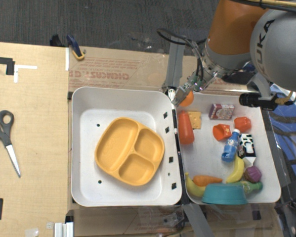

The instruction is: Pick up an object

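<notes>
My gripper (pixel 183 94) hangs over the far left corner of the right bin (pixel 270 191), shut on a small orange ball (pixel 187 99) that shows between its fingers. Just below it in that bin lie a long red-orange piece (pixel 185 128) and a tan cracker (pixel 195 120). Further right are a pink box (pixel 221 111), two red pieces (pixel 221 132) (pixel 242 123), a blue bottle (pixel 230 146) and a black-and-white carton (pixel 247 145). A banana (pixel 237 170), a purple fruit (pixel 253 173) and a teal bowl (pixel 224 195) sit along the near edge.
The left bin (pixel 82 137) holds a yellow divided plate (pixel 130 151). The wall between the two bins (pixel 175 151) runs just left of the gripper. Scissors (pixel 6 138) lie on the bench at far left. The grey arm (pixel 271 38) fills the upper right.
</notes>
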{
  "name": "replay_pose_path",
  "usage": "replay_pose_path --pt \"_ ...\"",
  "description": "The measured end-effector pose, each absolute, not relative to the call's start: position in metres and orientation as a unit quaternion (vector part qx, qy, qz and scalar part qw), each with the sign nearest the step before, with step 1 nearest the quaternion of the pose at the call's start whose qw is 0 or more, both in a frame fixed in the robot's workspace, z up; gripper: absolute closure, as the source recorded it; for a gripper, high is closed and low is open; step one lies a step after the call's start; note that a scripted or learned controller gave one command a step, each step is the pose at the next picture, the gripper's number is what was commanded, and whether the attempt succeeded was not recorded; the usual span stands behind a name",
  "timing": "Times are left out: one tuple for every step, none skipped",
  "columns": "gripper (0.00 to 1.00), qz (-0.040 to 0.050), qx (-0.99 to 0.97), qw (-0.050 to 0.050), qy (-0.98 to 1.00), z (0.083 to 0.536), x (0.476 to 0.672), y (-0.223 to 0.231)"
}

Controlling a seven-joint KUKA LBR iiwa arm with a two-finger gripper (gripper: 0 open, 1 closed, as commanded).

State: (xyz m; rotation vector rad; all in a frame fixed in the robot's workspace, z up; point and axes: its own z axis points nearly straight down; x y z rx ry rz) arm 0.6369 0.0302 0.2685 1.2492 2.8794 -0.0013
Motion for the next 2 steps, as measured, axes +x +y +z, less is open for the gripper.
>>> replay_pose_path --pt "1.0 -0.0009 0.441 0.0 0.898 0.273 0.561 0.014" --pt "1.0 -0.0007 0.421 0.001 0.907 0.262 0.629 0.059"
